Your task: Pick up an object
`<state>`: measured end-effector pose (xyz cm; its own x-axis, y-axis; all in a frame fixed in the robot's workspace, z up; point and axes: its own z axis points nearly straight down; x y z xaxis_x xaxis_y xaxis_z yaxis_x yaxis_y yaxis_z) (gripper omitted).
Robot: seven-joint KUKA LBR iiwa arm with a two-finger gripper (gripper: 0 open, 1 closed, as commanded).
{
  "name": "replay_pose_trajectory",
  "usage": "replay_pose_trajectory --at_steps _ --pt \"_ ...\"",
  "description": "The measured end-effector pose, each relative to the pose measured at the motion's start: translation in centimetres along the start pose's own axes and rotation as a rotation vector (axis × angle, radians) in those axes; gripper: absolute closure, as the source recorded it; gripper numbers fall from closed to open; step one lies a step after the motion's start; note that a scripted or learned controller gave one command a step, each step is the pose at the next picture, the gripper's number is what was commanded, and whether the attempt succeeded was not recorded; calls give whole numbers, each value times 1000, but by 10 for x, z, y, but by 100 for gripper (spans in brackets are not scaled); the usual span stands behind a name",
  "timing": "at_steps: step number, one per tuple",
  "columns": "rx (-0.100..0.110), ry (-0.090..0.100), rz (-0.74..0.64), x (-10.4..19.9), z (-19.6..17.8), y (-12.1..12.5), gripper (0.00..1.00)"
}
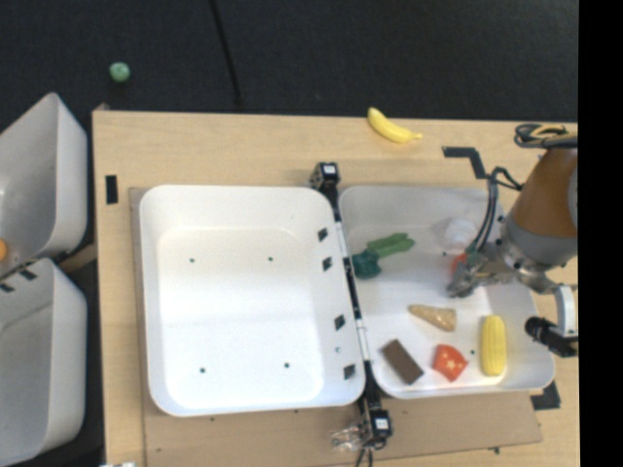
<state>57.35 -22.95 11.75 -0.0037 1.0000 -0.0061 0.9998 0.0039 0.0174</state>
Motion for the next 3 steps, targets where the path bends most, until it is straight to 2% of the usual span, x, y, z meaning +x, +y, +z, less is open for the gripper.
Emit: replay_pose_trajectory --at_steps 1,2,3 --pt "-13 -4 -5 19 -157 127 100" --pt "17 9 -7 121 -93 117 100" --pt "18 4 5 125 -133 117 100"
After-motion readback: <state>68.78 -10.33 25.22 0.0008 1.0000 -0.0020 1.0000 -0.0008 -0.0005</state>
